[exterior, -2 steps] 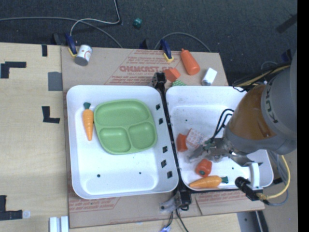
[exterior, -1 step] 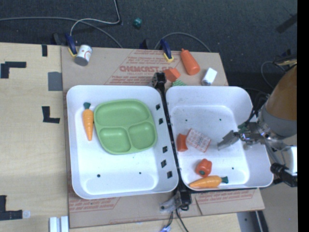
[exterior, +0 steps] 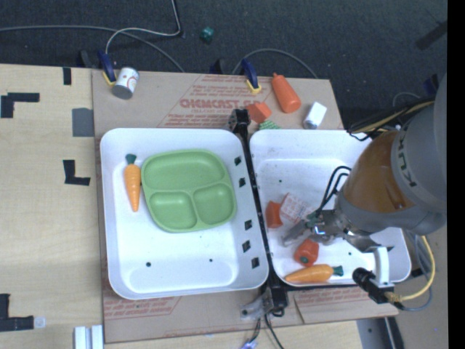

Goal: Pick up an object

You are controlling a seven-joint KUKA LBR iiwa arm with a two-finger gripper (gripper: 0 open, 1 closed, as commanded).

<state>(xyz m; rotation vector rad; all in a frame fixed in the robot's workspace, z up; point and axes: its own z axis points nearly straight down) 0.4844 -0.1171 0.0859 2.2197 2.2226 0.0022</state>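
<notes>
Arm reaches from the right into the right bin (exterior: pixel 327 145). Gripper (exterior: pixel 296 232) sits low near the bin's centre; fingers look slightly spread, possibly empty, though the view is blurred. Small orange-red block (exterior: pixel 273 214) lies just left of it, red toy tomato (exterior: pixel 307 251) just near of it, toy carrot (exterior: pixel 310 273) by the near wall. Left bin (exterior: pixel 174 278) holds a green divided plate (exterior: pixel 189 190) and a second carrot (exterior: pixel 132 183).
</notes>
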